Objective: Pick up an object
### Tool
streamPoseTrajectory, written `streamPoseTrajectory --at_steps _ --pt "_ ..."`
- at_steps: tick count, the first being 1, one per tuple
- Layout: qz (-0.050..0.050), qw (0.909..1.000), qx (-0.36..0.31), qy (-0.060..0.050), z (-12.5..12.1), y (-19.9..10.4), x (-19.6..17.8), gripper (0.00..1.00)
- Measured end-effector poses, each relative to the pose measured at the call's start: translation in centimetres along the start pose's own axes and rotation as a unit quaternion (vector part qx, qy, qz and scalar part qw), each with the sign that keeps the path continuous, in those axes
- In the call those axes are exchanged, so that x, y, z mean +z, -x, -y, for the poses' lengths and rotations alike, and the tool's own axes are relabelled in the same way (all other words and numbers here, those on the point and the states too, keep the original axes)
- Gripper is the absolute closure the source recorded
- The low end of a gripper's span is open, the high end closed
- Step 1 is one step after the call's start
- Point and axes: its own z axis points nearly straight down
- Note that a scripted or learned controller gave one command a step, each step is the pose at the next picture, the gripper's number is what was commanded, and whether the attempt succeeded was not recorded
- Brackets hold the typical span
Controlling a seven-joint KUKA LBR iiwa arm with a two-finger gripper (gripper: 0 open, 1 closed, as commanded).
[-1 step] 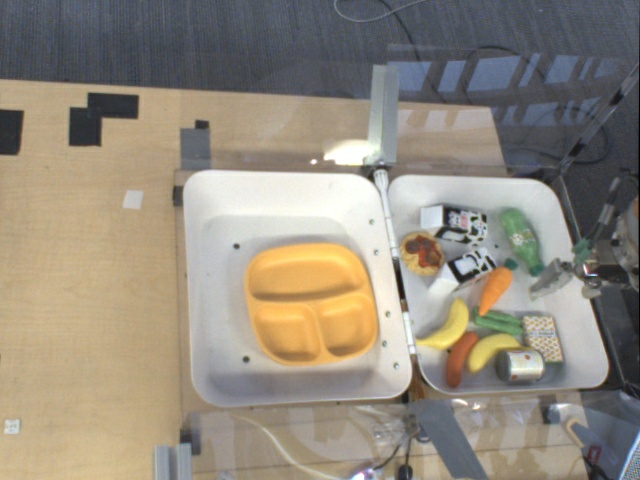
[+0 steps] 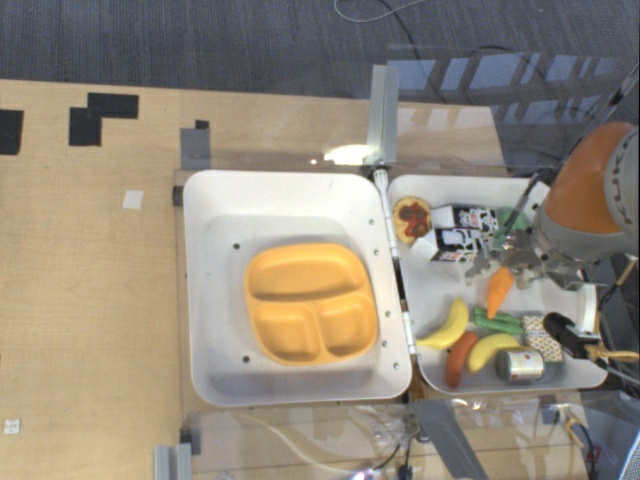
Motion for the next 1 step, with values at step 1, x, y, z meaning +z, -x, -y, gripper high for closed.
streamPoseTrajectory --at_steps 1 --pt "-0.001 1.0 -0.002 0.002 -0.2 -0.14 -1.01 1.0"
